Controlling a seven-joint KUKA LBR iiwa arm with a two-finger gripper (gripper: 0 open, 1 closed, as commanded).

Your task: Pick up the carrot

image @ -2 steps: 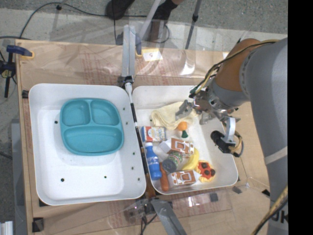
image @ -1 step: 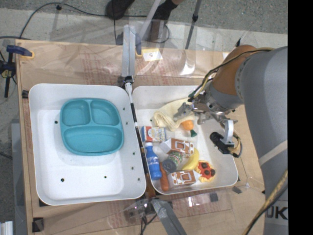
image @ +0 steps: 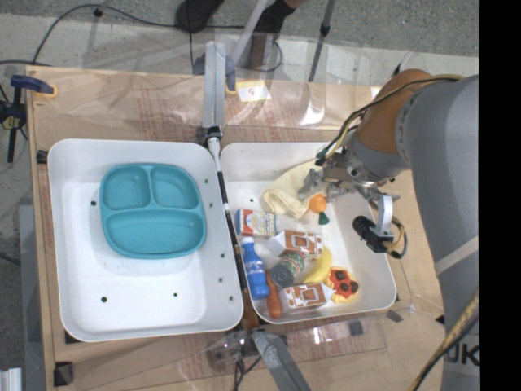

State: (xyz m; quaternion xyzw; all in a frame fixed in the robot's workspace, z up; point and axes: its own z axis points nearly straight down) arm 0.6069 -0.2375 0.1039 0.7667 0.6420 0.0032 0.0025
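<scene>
1. We see the hand (image: 319, 194) low in the right bin (image: 244, 155), reaching in from the right, with the carrot (image: 319, 206) right at its tip: a small orange piece with a green end (image: 324, 217), lying just right of a pale yellow cloth (image: 285, 192).
2. We cannot tell whether the hand is open, closed or gripping the carrot; the wrist hides that.
3. The carrot sits toward the far side of a crowded bin, with small cartons (image: 303, 241), a banana (image: 319, 267), a blue bottle (image: 254, 271) and a can (image: 283, 275) packed nearer us.
4. We judge the main risk to be a pinch that catches the cloth along with the carrot, or the cloth alone, since they touch.
5. The small, rounded carrot may also slip out or get nudged under the cloth.
6. The left bin (image: 73, 300) holds a teal divided plate (image: 152, 210), well apart from this work.
</scene>
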